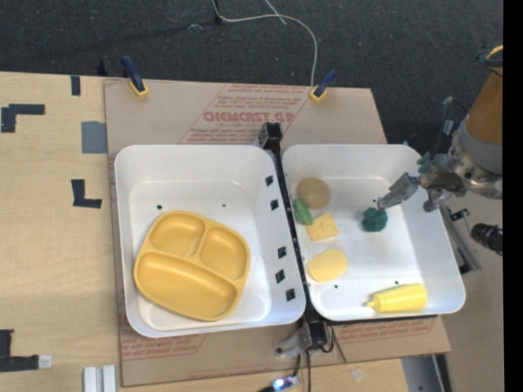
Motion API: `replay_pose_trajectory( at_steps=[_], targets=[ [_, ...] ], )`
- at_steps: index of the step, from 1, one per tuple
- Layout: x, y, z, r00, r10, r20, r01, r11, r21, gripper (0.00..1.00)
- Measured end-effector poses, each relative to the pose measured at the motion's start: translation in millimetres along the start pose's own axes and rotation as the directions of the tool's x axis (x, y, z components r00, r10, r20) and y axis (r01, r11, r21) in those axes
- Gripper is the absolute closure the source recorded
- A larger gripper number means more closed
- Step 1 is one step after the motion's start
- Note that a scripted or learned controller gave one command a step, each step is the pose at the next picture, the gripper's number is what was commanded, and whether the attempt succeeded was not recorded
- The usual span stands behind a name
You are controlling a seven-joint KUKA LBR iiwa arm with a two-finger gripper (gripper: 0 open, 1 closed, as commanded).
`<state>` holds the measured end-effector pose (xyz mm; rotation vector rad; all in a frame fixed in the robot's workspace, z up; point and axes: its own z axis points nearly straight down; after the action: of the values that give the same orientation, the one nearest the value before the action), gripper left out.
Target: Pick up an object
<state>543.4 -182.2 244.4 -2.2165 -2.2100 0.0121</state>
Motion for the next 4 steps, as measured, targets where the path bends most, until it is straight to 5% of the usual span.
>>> replay_pose_trajectory(
  at_steps=[1,4],
  targets=[
    [0.5,2.4,-6.7,1.0,-0.004,0.003,0.004,1.0,-0.012,0.0],
    [-0.4,16.0,161.6,1.0,-0.004,0.005,0.004,1.0,-0.014,0.0]
  ],
)
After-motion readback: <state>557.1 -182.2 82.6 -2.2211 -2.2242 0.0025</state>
